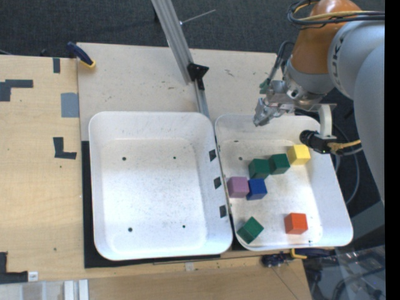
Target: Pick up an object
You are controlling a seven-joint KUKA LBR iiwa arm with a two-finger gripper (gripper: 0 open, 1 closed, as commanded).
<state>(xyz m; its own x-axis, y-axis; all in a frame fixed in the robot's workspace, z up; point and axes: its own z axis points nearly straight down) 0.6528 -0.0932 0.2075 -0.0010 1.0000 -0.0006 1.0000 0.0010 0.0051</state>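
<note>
Right bin (pixel 331 211), colored blocks (pixel 259 167), left bin (pixel 100 186)

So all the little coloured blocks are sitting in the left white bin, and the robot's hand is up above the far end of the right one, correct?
Not quite. The camera view shows the small coloured blocks lying in the right shallow white bin, not the left shallow white bin. The rest holds: the hand is above the right bin's far end.

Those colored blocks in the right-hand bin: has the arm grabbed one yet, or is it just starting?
Nothing looks picked yet. The gripper hangs over the right bin's far edge, with no block seen in it. All the blocks, such as the yellow block and orange block, lie in the bin. Descending and grasping remain.
</note>
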